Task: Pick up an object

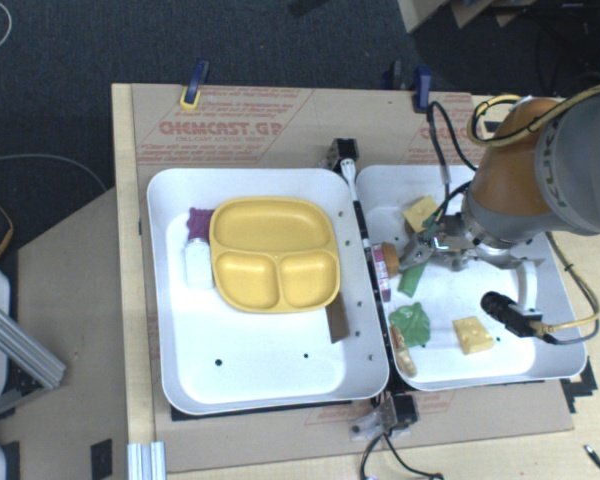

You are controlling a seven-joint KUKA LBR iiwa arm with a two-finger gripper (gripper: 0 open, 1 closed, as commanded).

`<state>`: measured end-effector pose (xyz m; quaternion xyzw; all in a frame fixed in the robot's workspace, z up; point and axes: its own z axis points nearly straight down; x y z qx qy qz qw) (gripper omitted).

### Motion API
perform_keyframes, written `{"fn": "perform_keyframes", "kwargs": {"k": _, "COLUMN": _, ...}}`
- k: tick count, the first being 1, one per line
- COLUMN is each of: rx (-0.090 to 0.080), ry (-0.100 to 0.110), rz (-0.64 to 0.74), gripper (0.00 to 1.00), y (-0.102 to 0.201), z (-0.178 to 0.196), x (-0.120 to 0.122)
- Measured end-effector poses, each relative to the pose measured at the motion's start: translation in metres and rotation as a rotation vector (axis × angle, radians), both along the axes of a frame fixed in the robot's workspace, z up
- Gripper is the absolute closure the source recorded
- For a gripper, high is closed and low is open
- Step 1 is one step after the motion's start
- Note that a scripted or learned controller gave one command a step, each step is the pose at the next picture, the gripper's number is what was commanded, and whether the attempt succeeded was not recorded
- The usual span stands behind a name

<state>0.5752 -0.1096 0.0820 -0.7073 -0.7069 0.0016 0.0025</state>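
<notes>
The pincer (420, 253) sits low in the right bin (500, 368), at the middle right of the picture. I cannot tell how it is set. A green piece (410, 280) lies just below it. A yellow tray (275, 253) rests in the left bin (250, 368).

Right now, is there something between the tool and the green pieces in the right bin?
Nothing visible. The tool is low at the left side of the right bin, right above the upper green piece. The other green piece lies just below it, with open bin floor between them.
</notes>
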Motion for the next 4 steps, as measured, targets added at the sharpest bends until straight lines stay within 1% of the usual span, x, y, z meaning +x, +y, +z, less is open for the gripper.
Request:
{"fn": "perform_keyframes", "kwargs": {"k": 1, "rx": -0.001, "ry": -0.007, "rz": -0.001, "gripper": 1.00, "y": -0.001, "z": 0.013, "x": 0.001}}
{"fn": "perform_keyframes", "kwargs": {"k": 2, "rx": -0.003, "ry": -0.012, "rz": 0.001, "gripper": 1.00, "y": 0.000, "z": 0.057, "x": 0.006}}
{"fn": "perform_keyframes", "kwargs": {"k": 4, "rx": -0.003, "ry": -0.014, "rz": 0.002, "gripper": 1.00, "y": 0.001, "z": 0.146, "x": 0.009}}
